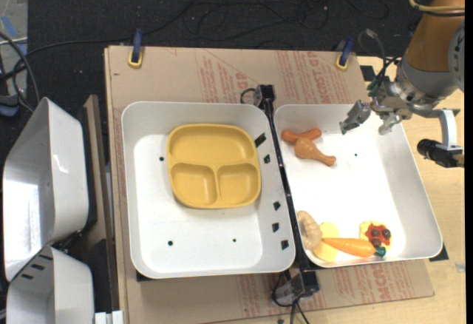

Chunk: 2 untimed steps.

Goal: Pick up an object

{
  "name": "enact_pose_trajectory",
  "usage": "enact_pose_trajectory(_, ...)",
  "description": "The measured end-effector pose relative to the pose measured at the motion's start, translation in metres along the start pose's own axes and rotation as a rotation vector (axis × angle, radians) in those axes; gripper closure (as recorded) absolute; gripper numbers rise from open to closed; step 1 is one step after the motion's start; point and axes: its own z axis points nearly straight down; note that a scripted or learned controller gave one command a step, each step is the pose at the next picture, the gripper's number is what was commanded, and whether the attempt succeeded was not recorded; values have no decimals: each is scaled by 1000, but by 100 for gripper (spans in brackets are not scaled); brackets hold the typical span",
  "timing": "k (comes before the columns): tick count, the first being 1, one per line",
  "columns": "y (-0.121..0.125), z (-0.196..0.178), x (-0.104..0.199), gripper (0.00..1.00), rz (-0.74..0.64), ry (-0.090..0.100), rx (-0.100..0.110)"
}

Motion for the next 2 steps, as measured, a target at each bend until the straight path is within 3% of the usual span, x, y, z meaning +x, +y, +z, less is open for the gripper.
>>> enact_pose_trajectory(1, 3, -9, 1, 0, -3, -2, -14)
enact_pose_trajectory(2, 4, 35, -1, 0, -1, -2, -10)
